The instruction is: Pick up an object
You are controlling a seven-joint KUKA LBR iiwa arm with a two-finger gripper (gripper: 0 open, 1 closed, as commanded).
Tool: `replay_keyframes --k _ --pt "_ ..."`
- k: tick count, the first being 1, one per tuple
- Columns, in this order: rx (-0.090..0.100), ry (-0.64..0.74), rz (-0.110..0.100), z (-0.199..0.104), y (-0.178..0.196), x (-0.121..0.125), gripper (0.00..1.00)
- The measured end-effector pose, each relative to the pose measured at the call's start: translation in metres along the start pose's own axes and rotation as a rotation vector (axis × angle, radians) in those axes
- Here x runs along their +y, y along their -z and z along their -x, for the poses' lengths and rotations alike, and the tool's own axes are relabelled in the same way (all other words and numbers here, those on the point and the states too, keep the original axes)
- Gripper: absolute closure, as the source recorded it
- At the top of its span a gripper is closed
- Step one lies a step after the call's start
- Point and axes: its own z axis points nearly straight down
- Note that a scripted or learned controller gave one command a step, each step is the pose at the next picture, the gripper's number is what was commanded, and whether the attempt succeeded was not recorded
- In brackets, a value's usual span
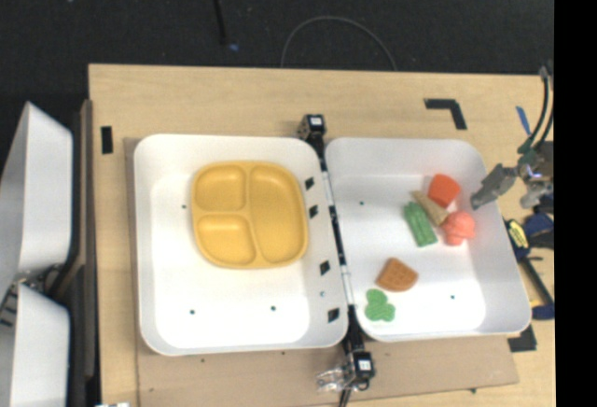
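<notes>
The right bin (466, 302) holds several small objects. An orange-red block (444, 189) lies near its far right, with a tan piece (430, 207) and a green bar (420, 224) just left of it. A pink ball (458, 228) sits beside the bar. Nearer the front lie an orange-brown wedge (397, 275) and a green clover-shaped piece (379, 306). My gripper (489, 188) hangs at the bin's right wall, a short way right of the orange-red block and above the pink ball. I see nothing held in it.
The left bin (168, 302) carries a yellow divided plate (250, 214). A black-clipped ridge (331, 237) separates the two bins. White boxes (37, 200) stand off the bench's left edge. Cables and blue clips (534, 232) crowd the right edge.
</notes>
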Motion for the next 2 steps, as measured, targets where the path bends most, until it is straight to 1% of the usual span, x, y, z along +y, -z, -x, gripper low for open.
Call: replay_keyframes --k 1,2 --pt "-0.003 0.003 0.011 -0.001 0.006 0.002 0.0" --pt "-0.003 0.001 0.008 0.0 -0.036 -0.001 0.0"
